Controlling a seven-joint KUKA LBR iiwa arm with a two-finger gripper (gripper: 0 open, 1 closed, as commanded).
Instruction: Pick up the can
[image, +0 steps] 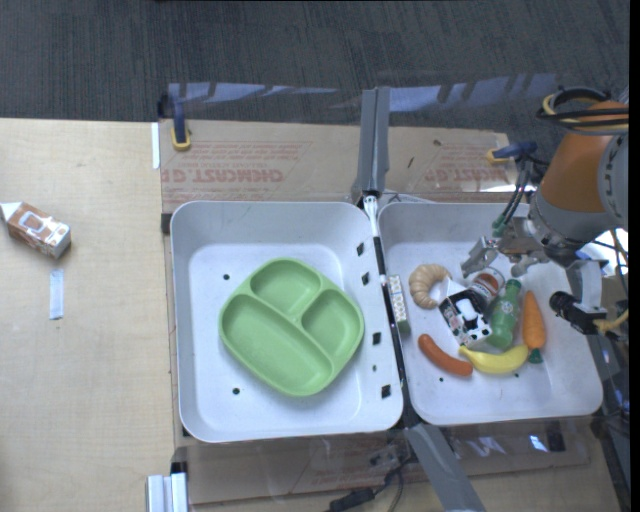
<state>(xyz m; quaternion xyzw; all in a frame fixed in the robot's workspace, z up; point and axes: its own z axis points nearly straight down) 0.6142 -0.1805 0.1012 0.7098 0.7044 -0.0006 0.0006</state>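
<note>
- fingers (478, 262) look spread apart, holding nothing, just above the can (487, 283).
- can lies in the right bin (560, 400), touching the bottle (505, 315), near the croissant (430, 284).
- likely light, stiff, slick; grip across its round sides.

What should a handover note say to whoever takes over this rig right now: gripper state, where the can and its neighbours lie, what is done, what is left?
Gripper: over the right bin, just above the can; nothing seen held.
Can: in the right bin, beside the croissant, green bottle and carrot; banana and sausage nearer the front.
Left bin: green divided plate.
Done: approach.
Left: grasp and lift.
</note>
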